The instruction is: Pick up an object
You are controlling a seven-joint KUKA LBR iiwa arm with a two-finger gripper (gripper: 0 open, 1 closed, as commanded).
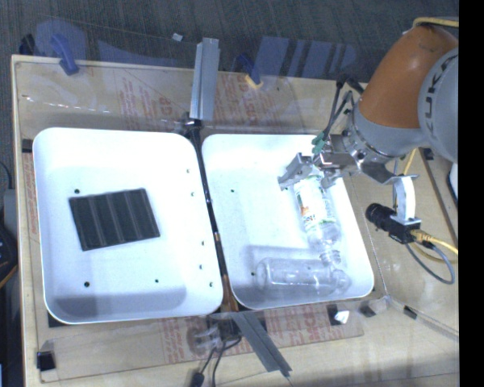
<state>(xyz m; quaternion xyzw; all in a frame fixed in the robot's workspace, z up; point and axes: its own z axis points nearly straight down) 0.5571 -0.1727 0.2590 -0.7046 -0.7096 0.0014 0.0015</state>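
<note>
Clear bottle (301,274) lies along right bin (226,216) front wall; gripper (310,170) spread wide over second bottle (316,214), apparently lining up a grab.

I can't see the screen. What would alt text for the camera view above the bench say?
A grey and orange robot arm reaches from the right, its hand at the top of a small clear bottle in the right white bin. A larger clear bottle lies beside it; the left bin holds a dark ridged panel.

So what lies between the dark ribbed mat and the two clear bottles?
In the camera view: bare white floor of the left bin beside the mat, the two bins' meeting rims, then bare floor of the right bin up to the bottles.
</note>
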